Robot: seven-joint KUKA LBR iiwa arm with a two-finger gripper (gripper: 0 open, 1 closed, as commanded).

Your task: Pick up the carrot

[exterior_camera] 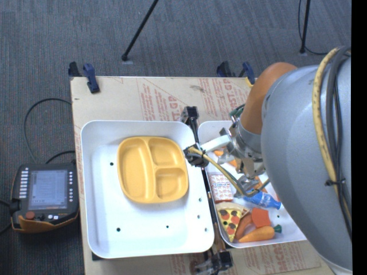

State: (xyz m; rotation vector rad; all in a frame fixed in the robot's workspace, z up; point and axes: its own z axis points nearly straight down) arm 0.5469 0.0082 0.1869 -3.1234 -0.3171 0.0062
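Note:
The carrot (259, 234), orange with a green stub at its right end, lies flat near the front edge of the right bin (289, 234). My gripper (246, 179) hangs low over the middle of that same bin, behind the carrot and apart from it. The big grey arm and its orange band hide much of the bin's right side. A yellow cable runs from the wrist toward the gap between the bins.
Around the carrot lie a pizza slice (229, 216), a brown sausage (243, 226), a red-orange piece (261, 216), a blue bottle (262, 200) and a red-and-white packet (221, 187). A yellow divided plate (152, 169) sits in the left bin (103, 211).

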